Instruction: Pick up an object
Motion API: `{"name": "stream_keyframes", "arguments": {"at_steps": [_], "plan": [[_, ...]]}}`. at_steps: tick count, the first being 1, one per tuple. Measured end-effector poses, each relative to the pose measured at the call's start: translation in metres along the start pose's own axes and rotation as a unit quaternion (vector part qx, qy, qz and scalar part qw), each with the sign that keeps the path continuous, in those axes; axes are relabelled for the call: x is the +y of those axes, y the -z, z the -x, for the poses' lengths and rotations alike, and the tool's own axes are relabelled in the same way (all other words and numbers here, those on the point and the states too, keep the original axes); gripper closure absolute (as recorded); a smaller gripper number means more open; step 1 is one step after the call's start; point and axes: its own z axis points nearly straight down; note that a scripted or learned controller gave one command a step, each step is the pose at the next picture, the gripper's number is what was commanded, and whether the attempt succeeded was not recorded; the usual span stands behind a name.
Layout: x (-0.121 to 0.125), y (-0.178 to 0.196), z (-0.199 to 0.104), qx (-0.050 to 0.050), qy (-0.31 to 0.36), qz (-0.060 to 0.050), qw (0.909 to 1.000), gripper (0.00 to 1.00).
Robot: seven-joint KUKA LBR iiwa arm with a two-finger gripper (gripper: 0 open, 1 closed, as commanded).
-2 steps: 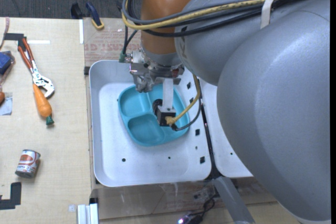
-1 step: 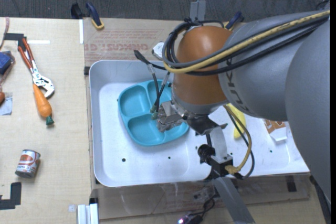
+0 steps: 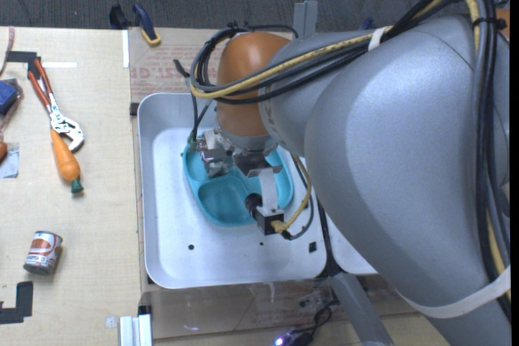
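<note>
A teal plastic dish (image 3: 220,205) with a raised rim lies in the middle of the left white bin (image 3: 166,255). My gripper (image 3: 246,189) reaches down right over the dish, its grey metal body and a black part set against the dish's upper and right side. The orange band (image 3: 243,89) and the thick grey arm (image 3: 405,158) cover the bin's far right part and hide much of the dish. Whether anything is held cannot be seen from this view.
On the wooden bench left of the bin lie a wrench (image 3: 57,113), an orange-handled tool (image 3: 66,162) and a small can (image 3: 42,251). A blue clamp (image 3: 144,22) sits at the bench's back edge. The arm hides most of the right bin (image 3: 350,255).
</note>
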Motion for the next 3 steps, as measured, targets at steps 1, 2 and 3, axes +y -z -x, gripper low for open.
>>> {"name": "stream_keyframes", "arguments": {"at_steps": [1, 2, 3], "plan": [[-0.070, 0.097, 0.119, -0.002, -0.099, -0.004, 0.9950, 1.00], [-0.086, 0.198, 0.014, -0.001, -0.004, -0.004, 1.0000, 1.00], [-0.070, 0.010, -0.023, -0.002, -0.081, -0.006, 0.9967, 1.00]]}}
